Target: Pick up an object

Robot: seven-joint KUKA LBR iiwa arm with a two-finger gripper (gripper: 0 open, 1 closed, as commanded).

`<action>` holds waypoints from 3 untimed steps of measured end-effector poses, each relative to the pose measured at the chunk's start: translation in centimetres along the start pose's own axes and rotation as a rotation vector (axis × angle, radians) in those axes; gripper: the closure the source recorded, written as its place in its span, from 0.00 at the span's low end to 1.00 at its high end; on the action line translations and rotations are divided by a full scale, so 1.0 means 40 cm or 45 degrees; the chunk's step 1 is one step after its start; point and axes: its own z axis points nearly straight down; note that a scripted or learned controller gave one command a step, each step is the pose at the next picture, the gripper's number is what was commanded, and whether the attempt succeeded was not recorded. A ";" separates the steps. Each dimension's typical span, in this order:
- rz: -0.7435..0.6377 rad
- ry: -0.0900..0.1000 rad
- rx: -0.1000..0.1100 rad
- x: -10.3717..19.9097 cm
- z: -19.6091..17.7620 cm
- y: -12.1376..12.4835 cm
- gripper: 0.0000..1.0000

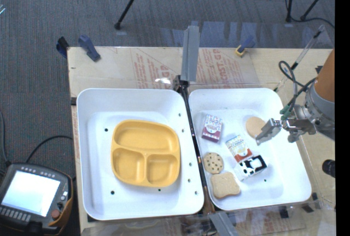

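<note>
The right bin [290, 186] holds several small items: a red and white carton [212, 127], an orange and white carton [238, 147], a black and white carton [252, 166], a chocolate-chip cookie [213, 163], a toast slice [225, 185] and a tan round piece [254, 126]. My gripper [280, 133] hangs over the bin's right side, just right of the tan piece. It is open, with nothing between its fingers. One finger [267, 131] points towards the tan piece.
A yellow divided plate [146, 152] lies in the left bin [90, 120]. A grey post [190, 57] stands behind the seam between the bins. Clamps [89, 48] sit at the bench's back edge, tripod legs stand behind it, and a pendant [34, 195] lies at bottom left.
</note>
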 end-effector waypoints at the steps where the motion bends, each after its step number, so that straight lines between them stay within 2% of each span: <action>1: 0.083 0.001 0.013 0.134 0.229 0.039 0.00; 2: -0.342 -0.003 -0.015 0.058 0.475 0.030 0.00; 3: -0.333 -0.008 -0.018 0.050 0.451 0.031 1.00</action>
